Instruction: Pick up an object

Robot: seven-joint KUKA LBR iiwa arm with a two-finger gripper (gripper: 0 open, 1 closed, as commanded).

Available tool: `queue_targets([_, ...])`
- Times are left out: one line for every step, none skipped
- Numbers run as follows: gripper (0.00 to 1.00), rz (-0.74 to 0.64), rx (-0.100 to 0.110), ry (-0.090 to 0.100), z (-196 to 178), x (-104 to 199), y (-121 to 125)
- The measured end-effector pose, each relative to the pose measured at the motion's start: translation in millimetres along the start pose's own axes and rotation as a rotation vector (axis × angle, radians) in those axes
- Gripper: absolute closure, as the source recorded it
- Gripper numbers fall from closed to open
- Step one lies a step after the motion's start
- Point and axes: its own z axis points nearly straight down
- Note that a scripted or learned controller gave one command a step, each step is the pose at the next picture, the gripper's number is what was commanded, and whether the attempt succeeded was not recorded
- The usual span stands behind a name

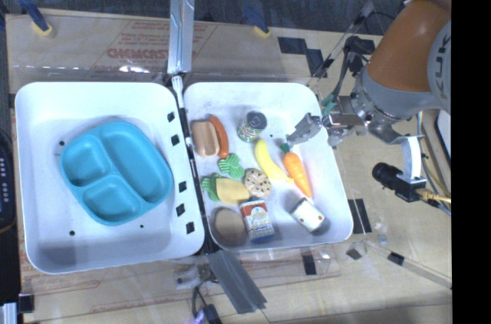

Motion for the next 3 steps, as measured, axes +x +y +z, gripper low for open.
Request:
queue_targets([0.0, -0.004, -0.003, -0.001, 174.4, 12.6, 34.9])
queue_targets([1.0, -0.006, 0.0, 0.0, 165.6, 12.3, 34.1])
queue_targets([1.0, 0.039, -0.009, -0.001, 65.9, 36.3, 44.7])
